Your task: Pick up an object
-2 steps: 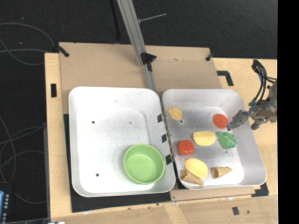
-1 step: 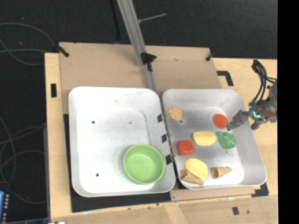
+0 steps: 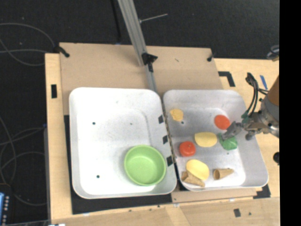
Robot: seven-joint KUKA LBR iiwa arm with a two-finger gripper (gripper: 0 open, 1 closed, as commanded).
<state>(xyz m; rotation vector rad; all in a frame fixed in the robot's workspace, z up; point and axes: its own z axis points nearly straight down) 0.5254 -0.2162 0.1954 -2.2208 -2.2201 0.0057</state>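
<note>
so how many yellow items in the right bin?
3: a small yellow piece near the bin's upper left, a yellow oval mid-bin beside the gripper, and a yellow lemon-like item at the front.

Readable text: none
Bins (image 3: 117,98): plain white walls, no lettering or numbers that can be read
Bench (image 3: 188,65): bare brown board with black tape marks, no legible signs
Objects in the bins: no brand or label can be made out
</note>
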